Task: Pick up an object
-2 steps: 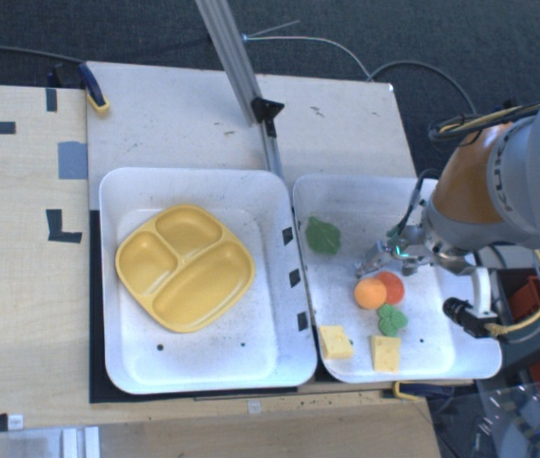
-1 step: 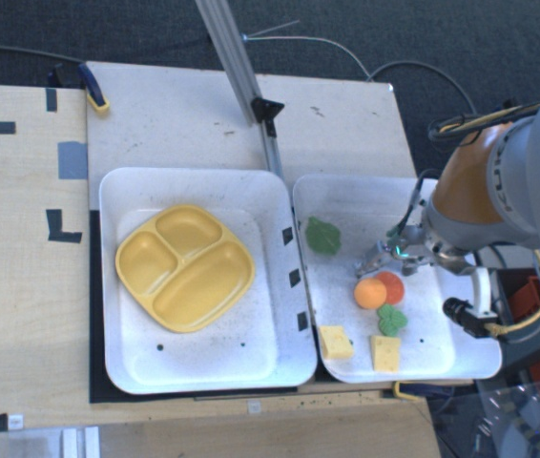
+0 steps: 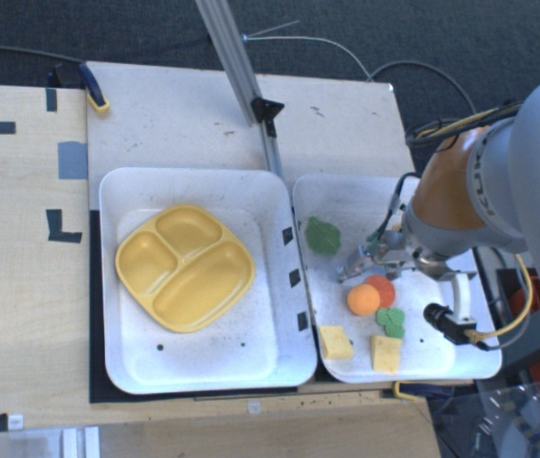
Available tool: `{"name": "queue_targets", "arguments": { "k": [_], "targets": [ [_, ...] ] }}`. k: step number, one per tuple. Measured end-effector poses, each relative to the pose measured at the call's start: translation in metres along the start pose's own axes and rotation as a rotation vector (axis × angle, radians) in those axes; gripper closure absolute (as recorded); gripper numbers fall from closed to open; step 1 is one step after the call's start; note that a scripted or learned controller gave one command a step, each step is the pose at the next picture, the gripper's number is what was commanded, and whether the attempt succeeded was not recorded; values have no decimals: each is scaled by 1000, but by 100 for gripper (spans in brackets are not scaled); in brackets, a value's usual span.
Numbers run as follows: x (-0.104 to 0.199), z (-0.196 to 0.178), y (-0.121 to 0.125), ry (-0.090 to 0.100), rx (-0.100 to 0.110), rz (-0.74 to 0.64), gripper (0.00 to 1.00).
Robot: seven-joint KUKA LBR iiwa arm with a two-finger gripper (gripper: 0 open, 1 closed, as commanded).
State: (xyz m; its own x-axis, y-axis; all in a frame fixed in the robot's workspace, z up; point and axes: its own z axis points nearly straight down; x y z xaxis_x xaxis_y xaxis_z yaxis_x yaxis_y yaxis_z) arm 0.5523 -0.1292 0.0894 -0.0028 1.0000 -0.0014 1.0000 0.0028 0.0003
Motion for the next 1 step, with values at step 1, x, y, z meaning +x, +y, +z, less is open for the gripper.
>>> {"name": "queue_targets", "arguments": {
  "k": [1],
  "targets": [
    [-1, 0, 0, 1, 0, 2, 0]
  ]
}}
